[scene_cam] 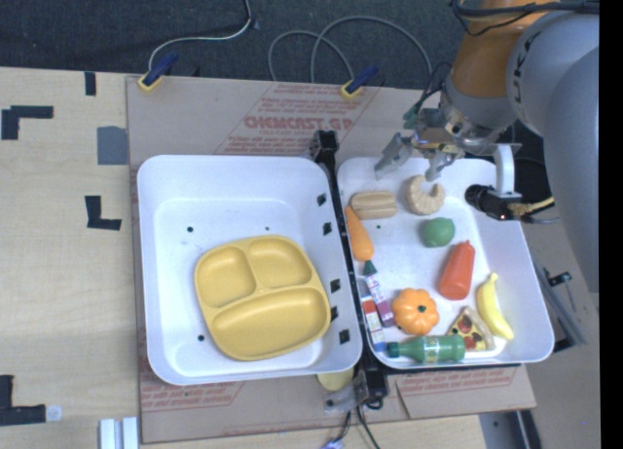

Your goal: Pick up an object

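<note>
A brown cardboard sheet (282,121) lies under both bins, with blue-and-yellow clamps (156,72) at its far edge.

Brightness: even overhead light is filling the bench, nothing dim.
Glare: the two white bins (156,184) are washing out slightly along their rims.
Shadows: soft, short ones are sitting under the yellow tray (263,296).
Sharpness: the arm (545,57) is looking softly blurred; small items are staying grainy.
</note>
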Robot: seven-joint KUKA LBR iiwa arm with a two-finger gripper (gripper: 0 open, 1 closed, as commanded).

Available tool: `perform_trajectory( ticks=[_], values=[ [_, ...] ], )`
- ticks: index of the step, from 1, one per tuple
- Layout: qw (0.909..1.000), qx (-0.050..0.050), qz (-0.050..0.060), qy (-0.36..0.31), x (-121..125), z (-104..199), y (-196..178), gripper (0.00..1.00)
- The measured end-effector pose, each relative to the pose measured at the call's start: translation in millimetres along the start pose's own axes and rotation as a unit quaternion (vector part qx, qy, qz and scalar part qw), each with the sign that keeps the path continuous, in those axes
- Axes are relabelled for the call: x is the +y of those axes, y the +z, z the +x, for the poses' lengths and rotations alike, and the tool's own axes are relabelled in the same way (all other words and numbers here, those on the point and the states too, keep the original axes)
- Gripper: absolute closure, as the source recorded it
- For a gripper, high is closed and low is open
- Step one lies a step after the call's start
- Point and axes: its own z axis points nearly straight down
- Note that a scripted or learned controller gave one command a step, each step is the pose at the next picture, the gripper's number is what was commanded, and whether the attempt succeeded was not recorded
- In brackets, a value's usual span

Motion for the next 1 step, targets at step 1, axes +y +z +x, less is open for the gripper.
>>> perform_trajectory(
  ticks=[1],
  values=[
    [1.0000, -0.001, 0.001, 0.002, 2.9, -53.4, 56.2, 0.00]
  ],
)
